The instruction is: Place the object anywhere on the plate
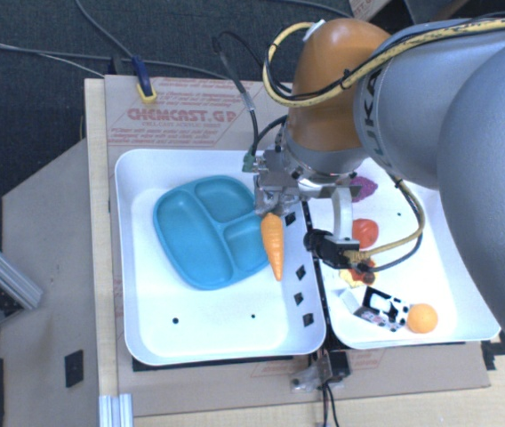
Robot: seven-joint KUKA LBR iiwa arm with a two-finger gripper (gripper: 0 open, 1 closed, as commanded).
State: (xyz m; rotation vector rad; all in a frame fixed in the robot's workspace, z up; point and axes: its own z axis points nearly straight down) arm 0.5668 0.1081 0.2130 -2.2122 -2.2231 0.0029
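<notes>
While "CHEMCAST GP" marks the board (pixel 181 114), the claw (pixel 273 205) grips a carrot (pixel 273 245).

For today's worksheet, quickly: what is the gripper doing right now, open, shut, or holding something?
Gripper: shut on the carrot, which hangs point-down at the right edge of the blue plate.

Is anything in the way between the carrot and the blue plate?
No, nothing visible is. The carrot hangs point-down from the gripper, right at the right edge of the blue plate in the left bin. The plate's compartments look bare. The other toys lie in the right bin.
</notes>
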